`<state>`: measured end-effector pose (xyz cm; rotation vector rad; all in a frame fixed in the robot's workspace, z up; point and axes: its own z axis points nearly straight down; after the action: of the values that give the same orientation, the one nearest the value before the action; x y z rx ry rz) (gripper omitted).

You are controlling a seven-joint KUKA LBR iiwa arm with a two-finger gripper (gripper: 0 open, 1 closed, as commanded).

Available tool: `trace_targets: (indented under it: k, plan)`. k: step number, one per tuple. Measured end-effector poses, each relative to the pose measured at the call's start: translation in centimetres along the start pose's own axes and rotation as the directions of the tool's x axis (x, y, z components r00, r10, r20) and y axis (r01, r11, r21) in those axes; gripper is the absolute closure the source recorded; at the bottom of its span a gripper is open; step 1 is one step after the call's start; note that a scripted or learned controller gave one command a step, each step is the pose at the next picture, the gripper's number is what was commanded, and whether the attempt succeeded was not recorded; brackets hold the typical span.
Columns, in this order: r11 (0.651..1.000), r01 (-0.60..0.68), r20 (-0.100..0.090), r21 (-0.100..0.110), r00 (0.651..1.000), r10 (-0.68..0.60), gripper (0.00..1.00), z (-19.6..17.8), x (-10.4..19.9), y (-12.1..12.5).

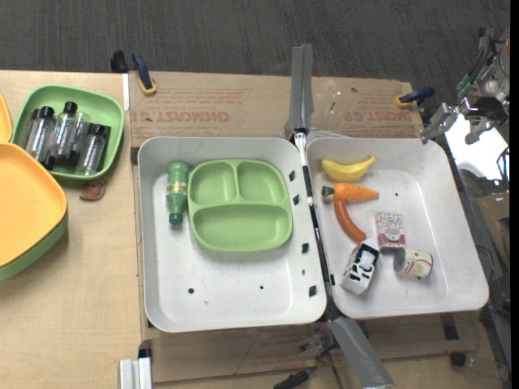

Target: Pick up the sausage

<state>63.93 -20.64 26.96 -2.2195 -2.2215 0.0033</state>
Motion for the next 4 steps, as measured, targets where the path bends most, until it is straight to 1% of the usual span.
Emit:
trace_targets:
  k: [1,2,3,4]
  plan:
    - [0.933,-0.359,0.0,0.001,0.933,0.359,0.0,13.3,3.1,-1.6]
    - [0.996,-0.091,-0.001,0.0,0.996,0.091,0.0,17.9,6.7,-5.4]
    - [0.996,0.088,0.0,-0.002,0.996,-0.088,0.0,17.8,10.5,-3.4]
    - [1.0,0.008,-0.001,0.001,1.0,-0.008,0.0,17.9,10.6,-10.6]
